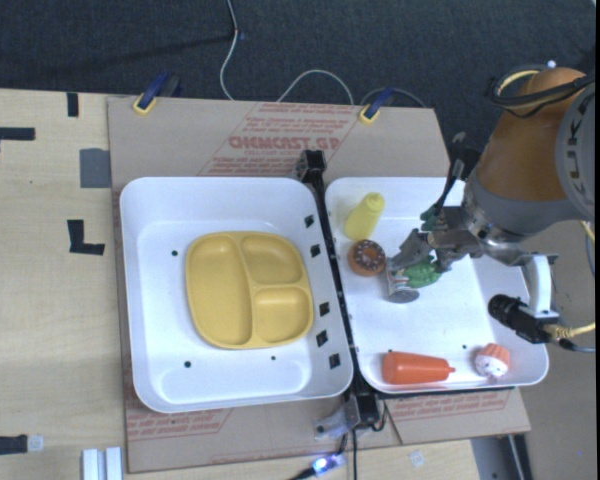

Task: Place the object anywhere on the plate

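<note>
The yellow plate (248, 289), with 3 compartments, lies in the left bin (145, 268), near its middle, nothing resting on it. In the right bin (450, 383) the gripper (408, 273) reaches in from the right and hangs over a green-and-grey object (420, 274) near the bin's centre; the object's shape is hard to read under the metal, but its visible long axis runs at a slant from upper right down to lower left, ending in a round grey end beside the bin floor. I cannot tell whether the jaws are apart or together, nor whether they grip the object, since fingers and object merge in this view. Just to the left of the gripper sits a brown doughnut (367, 257), close to the divider (328, 268) between the 2 bins. Above the doughnut a yellow bottle (364, 215) lies tilted, its cap end pointing up and right, its body angled down toward the divider. Along the near edge of the right bin an orange carrot (416, 368) lies almost level, thick end to the left, tip pointing right. Beside its tip, apart from it, sits a small orange-and-white toy (493, 360) in the bin's lower right corner. The doughnut and the divider lie between the gripper and the plate. The arm's orange band (525, 133) shows above the wrist at the right.
</note>
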Motion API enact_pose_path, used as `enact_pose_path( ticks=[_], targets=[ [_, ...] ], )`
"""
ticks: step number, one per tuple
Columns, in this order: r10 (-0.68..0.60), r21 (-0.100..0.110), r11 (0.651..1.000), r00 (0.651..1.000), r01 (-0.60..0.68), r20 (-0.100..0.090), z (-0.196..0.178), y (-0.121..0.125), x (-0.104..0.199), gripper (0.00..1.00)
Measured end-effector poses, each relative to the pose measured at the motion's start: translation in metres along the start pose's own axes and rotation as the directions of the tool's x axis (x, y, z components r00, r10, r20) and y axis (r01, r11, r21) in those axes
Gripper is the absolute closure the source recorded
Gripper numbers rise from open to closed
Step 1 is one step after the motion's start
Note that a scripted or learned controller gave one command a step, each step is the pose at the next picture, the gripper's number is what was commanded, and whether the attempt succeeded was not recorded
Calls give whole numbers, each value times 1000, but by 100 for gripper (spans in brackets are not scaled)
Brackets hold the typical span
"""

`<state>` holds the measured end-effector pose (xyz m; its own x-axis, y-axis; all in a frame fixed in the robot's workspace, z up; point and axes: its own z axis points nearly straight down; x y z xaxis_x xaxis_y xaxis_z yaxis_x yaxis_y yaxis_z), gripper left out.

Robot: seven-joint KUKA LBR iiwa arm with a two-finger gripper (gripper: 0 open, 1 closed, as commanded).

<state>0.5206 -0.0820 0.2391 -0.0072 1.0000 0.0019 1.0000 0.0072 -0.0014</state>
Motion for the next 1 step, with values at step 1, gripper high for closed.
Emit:
enact_pose_path(
  ticks=[1],
  targets=[
    [2,2,1000,1000,-2,1,15,10,49,100]
  ],
)
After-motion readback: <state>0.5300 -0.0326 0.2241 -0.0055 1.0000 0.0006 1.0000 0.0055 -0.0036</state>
